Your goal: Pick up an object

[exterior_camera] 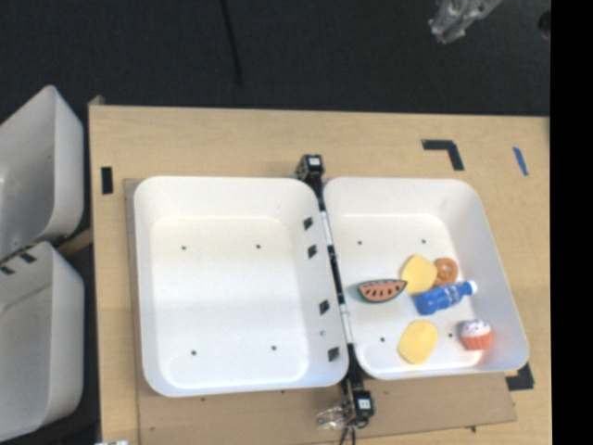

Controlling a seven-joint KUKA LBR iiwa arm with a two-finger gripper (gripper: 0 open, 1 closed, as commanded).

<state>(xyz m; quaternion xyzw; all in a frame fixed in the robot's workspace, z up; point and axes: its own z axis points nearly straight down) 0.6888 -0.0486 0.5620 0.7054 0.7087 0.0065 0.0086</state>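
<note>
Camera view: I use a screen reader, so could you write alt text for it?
Two shallow white bins sit side by side on a bench; the right bin holds a watermelon slice, two yellow pieces, a blue bottle, a small ring and an orange-and-white item. The gripper hangs high at top right, away from them.

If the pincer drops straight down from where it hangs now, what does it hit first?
Hard to judge depth, but the pincer hangs over the dark floor beyond the bench, not over the right bin. Going straight down, it likely meets floor first, missing the toys.
</note>
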